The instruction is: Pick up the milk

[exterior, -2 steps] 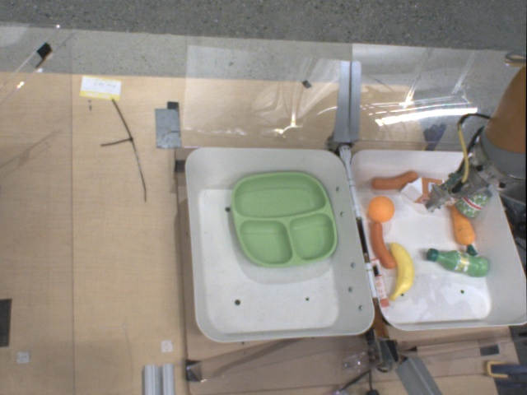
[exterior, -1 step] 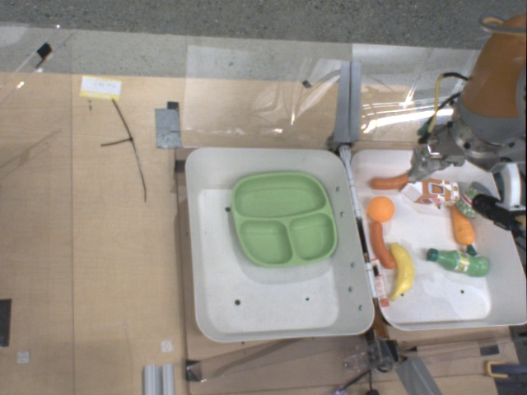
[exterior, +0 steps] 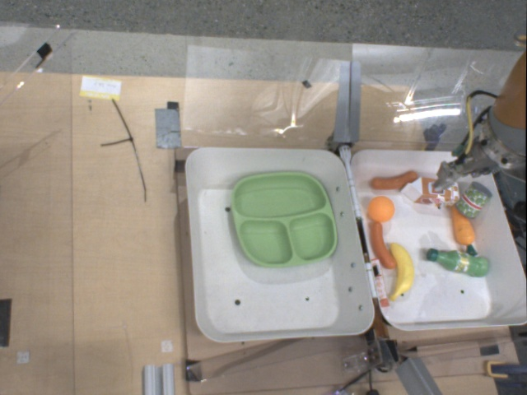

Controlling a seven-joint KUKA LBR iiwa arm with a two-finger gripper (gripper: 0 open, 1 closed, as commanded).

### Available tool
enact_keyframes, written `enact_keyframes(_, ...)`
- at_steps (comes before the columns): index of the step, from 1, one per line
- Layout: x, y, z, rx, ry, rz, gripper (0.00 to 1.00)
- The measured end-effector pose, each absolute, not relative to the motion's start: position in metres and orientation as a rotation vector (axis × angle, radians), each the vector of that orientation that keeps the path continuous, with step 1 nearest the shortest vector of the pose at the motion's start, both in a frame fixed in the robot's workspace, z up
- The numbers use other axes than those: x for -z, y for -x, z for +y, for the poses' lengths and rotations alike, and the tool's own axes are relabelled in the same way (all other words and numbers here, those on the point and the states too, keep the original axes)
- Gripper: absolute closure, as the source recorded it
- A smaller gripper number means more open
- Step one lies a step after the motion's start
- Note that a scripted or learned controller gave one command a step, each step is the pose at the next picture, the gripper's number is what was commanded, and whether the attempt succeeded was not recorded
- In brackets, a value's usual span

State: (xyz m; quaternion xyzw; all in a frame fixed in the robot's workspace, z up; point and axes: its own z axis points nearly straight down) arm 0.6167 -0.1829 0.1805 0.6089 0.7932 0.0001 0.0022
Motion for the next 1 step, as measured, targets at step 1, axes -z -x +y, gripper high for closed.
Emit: enact_keyframes(1, -0.2072, -0.6064, -0.1123, -0.007, -2.062, 2.362, 1.0)
